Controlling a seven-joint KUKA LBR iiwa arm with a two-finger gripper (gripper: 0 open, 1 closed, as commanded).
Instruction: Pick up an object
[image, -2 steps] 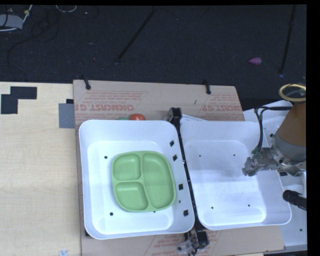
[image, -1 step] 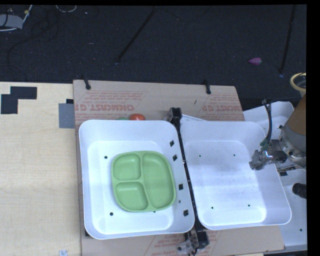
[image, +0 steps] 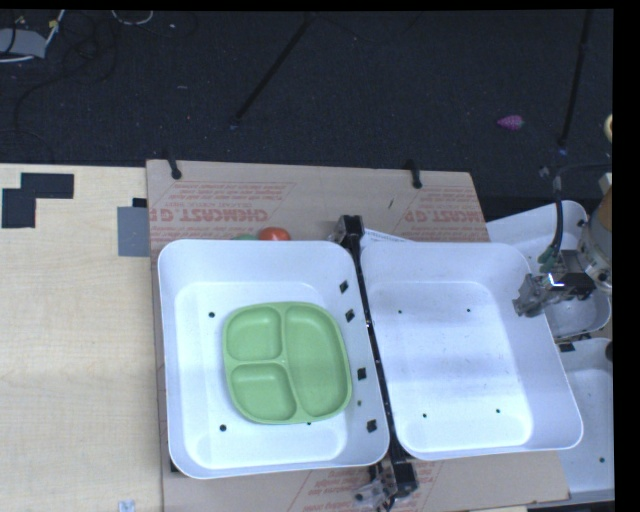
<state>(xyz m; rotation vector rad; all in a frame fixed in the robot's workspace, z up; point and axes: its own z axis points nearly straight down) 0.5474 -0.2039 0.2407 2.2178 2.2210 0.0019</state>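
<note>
Green divided plate (image: 287, 362): smooth plastic, soft sheen. Two white bins (image: 470, 262): smooth plastic, faintly glossy. Board (image: 300, 198) beneath: brown printed cardboard, matt. Bench (image: 75, 340) far from gripper (image: 545, 290): pale wood-look, matt. Gripper metallic grey.

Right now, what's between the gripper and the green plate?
In the camera view, the gripper sits at the right bin's right rim. Toward the green plate lie that bin's bare floor and the black clipped divider joining both bins.
</note>
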